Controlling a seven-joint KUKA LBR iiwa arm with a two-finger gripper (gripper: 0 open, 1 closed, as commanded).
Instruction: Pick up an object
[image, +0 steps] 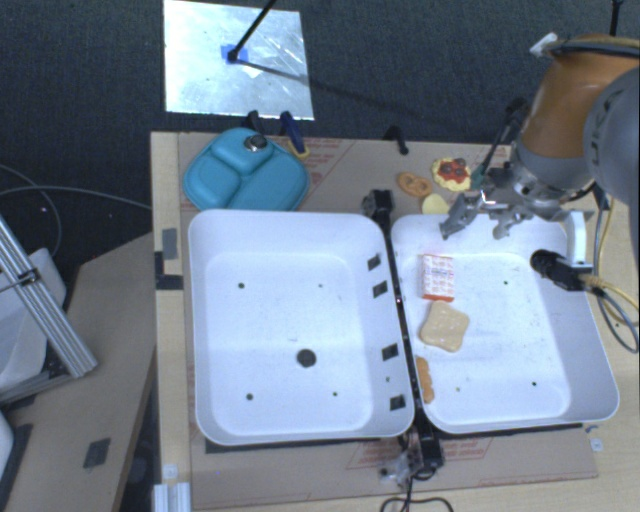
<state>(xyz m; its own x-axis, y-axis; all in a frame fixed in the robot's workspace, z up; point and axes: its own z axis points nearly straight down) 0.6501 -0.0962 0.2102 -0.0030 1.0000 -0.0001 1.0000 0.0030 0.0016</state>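
The right bin (570, 330) holds a red and white packet (437, 277) near its left side. Just below the packet lies a tan toast slice (444, 327). A small orange piece (424, 380) rests against the bin's left wall. My gripper (477, 224) hangs over the far edge of this bin, up and to the right of the packet. Its two fingers are spread open with nothing between them. In the left bin (230, 300) there is one small dark round thing (306, 358).
Behind the bins, on the cardboard, lie a teal divided plate (245, 172), a tan cookie-like piece (413, 184), a red-topped round piece (451, 173) and a pale yellow piece (434, 205). A foil sheet (238, 57) lies farther back.
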